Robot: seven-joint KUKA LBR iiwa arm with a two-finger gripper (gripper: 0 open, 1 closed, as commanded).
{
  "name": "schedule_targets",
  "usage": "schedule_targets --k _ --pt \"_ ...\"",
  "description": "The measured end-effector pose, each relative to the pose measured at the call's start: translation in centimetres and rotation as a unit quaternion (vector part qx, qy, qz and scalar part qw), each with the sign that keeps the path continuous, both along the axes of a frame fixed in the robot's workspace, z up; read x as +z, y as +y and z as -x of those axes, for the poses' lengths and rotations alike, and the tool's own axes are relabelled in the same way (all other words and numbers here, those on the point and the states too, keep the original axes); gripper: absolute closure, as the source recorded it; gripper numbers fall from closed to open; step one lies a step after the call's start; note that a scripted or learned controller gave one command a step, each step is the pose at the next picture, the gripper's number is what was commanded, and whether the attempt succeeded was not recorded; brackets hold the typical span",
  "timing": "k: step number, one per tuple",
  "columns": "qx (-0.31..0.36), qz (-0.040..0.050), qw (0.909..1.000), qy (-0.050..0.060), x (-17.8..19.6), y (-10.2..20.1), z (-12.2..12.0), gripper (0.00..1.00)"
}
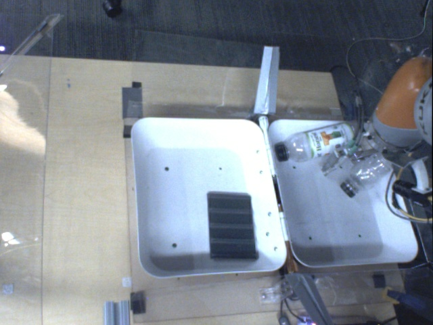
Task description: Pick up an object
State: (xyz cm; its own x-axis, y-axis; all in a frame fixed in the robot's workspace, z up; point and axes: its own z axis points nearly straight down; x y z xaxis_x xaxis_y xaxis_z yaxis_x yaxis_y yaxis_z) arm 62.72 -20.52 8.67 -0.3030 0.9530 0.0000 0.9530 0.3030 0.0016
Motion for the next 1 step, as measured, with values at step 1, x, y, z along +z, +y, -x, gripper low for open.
schedule_targets --k 1 --pt "0.006 -0.0068 0.9994 0.034 -0.26 -0.66 -2.68 0.0"
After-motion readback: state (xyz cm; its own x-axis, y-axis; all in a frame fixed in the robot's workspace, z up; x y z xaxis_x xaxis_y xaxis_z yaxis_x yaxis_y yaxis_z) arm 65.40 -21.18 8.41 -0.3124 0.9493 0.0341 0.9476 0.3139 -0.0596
